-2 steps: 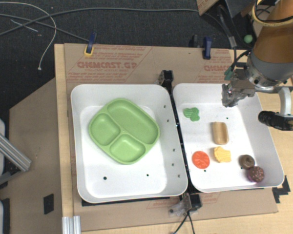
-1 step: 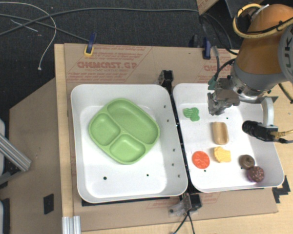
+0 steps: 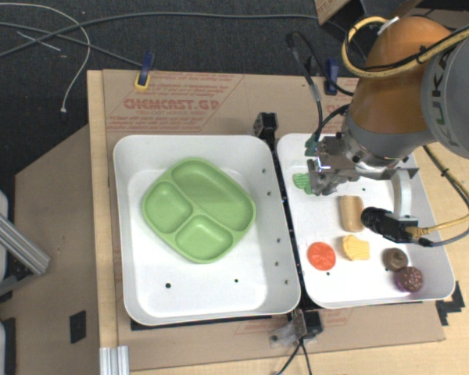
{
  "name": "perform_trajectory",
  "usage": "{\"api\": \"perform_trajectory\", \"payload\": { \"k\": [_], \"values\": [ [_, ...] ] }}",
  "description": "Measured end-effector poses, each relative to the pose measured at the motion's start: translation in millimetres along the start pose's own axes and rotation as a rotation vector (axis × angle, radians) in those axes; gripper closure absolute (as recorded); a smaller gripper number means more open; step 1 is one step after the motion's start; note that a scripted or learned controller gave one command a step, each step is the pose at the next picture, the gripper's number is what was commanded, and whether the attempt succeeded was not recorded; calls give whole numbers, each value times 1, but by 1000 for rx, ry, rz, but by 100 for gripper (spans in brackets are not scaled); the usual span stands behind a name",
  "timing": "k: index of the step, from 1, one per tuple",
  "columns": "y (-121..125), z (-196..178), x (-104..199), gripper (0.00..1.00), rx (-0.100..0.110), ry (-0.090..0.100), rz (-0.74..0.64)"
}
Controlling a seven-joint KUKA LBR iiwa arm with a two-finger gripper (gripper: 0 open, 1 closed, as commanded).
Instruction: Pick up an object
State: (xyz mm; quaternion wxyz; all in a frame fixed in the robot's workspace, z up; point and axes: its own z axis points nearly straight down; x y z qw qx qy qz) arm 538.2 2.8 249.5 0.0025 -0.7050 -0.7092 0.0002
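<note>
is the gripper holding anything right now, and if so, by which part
It cannot be told. The gripper is low over the right bin, right beside a small green object at the bin's left edge, but no hold on it shows.

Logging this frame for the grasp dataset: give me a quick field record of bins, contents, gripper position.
left bin: green divided plate
right bin: tan cylinder, yellow block, orange-red round piece, brown piece, dark purple piece, green piece
gripper: low over right bin's far left, beside green piece
grasp: none visible
</note>
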Motion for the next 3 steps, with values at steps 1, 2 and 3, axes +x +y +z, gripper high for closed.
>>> {"api": "perform_trajectory", "payload": {
  "k": [1,2,3],
  "values": [
    [-22,0,46,100,1,0,0],
    [-54,12,89,100,3,-1,1],
    [-52,11,86,0,-1,-2,6]
  ]
}}
